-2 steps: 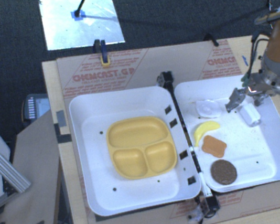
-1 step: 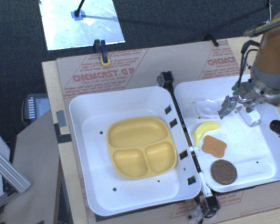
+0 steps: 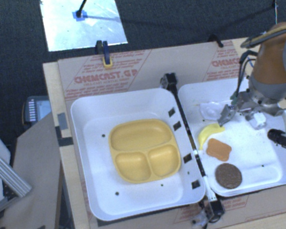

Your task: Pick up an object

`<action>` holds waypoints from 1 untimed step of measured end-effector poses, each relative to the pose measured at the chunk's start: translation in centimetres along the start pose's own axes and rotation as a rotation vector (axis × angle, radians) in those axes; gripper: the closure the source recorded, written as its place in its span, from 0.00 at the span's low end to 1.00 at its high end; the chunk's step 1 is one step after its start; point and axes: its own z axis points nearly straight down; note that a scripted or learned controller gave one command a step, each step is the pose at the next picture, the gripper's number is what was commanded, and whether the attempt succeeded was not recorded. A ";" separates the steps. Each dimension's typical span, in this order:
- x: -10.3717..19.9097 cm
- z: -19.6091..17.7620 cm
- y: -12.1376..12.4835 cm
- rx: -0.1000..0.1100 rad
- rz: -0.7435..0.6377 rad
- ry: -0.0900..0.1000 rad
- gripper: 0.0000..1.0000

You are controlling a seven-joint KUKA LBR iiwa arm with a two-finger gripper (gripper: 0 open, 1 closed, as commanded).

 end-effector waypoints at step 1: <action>-0.1 -1.4 0.1 -0.006 0.001 -0.002 1.00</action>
